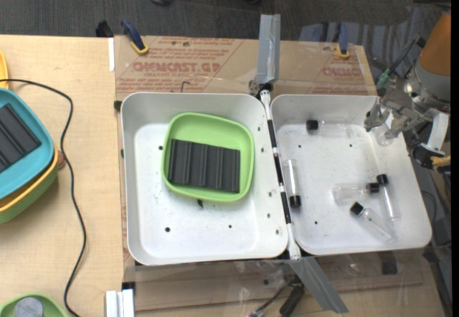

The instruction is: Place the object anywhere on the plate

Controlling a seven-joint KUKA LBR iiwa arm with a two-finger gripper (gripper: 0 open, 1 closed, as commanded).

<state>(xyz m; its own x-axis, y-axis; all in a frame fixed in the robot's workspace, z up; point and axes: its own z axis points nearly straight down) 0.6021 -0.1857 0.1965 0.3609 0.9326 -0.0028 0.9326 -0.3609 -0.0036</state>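
The grey arm with its orange band reaches in from the right, and its two-finger gripper (387,124) hangs over the upper right rim of the right shallow white bin (410,233); whether anything sits between its tips cannot be told, nor whether they are apart or together. In that bin lie several clear plastic vials with black caps: one (317,123) near the far wall, one long tube (292,181) running along the left wall beside the divider, and a loose cluster (373,202) towards the lower right corner. The middle of this bin's floor is open. The left white bin (136,194) holds the square green plate (209,158), set towards its far side, with a dark ribbed rectangular block (204,165) lying flat across it. White floor lies bare in front of the plate and to its left.
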